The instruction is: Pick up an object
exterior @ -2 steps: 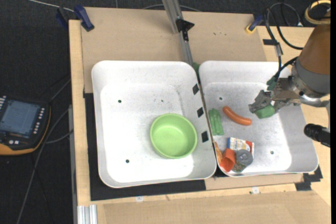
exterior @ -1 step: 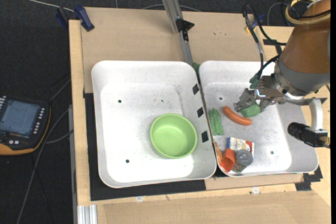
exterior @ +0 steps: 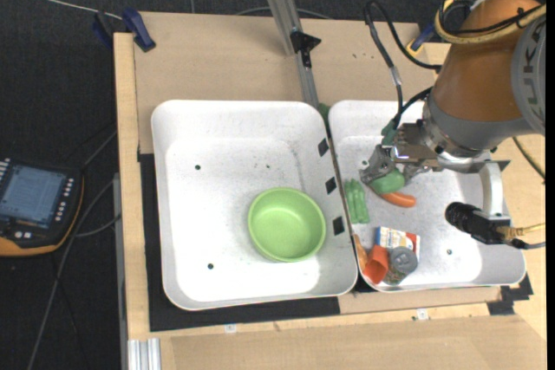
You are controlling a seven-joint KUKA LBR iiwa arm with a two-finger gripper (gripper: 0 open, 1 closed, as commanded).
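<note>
- I see the arm reaching in from the right, with the jaws low over the right bin, near its upper left part.
- I can't tell how far the jaws stand open; a green object sits right at their tip, but I can't make out whether it is between the fingers or just lying under them.
- Just below and right of that green piece, an orange carrot-shaped item lies on the bin floor, touching or nearly touching it.
- A green ridged piece lies along the right bin's left wall, near the jaws.
- In the lower left corner of the right bin I see a cluster: a small printed carton, a grey can-like item and an orange scoop-like thing, packed close together.
- The left bin holds a light green bowl, upright, towards its lower right.
- A handheld pendant rests off the bench at far left.
</note>
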